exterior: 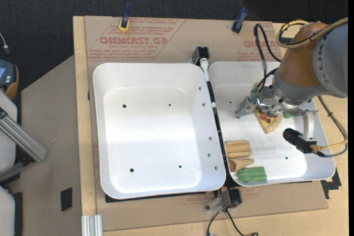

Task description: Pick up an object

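The grey arm [323, 63] with its orange band reaches in from the right over the right bin [232, 83], its gripper [260, 108] low above a small tan, multicoloured object [270, 120]. Near that bin's front edge lie two tan wooden blocks [238, 148] and, just beside them, a green block [253, 175]. The left bin [110, 85] adjoins it along a black divider.

Arm [315, 63] reaches in from right, orange band up, wrist bent down. Gripper [259, 109] low, pointing left, fingers spread apart.
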{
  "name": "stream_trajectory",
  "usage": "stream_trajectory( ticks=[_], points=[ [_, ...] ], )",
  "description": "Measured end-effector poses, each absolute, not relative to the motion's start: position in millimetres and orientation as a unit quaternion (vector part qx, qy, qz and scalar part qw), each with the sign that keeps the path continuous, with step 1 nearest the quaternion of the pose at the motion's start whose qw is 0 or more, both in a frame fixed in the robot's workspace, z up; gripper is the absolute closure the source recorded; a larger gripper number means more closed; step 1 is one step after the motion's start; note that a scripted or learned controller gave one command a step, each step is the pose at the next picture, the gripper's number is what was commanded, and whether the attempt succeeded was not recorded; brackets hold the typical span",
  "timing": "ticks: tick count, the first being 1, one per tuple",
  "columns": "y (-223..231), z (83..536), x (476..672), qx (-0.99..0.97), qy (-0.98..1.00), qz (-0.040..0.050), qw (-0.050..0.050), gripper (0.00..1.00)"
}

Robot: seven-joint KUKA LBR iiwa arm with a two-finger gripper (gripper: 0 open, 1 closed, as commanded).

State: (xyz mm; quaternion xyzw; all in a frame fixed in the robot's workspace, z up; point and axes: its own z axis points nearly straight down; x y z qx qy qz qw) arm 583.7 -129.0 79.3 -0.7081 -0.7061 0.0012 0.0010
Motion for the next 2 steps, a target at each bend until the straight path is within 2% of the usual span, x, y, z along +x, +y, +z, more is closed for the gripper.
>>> stream_trajectory(
  ticks=[1, 2],
  points=[
    [-131, 99, 588.7, -0.708, -0.706, -0.0016, -0.007, 1.0],
    [-224, 91, 556.6, -0.709, -0.705, -0.0084, -0.002, 1.0]
  ],
)
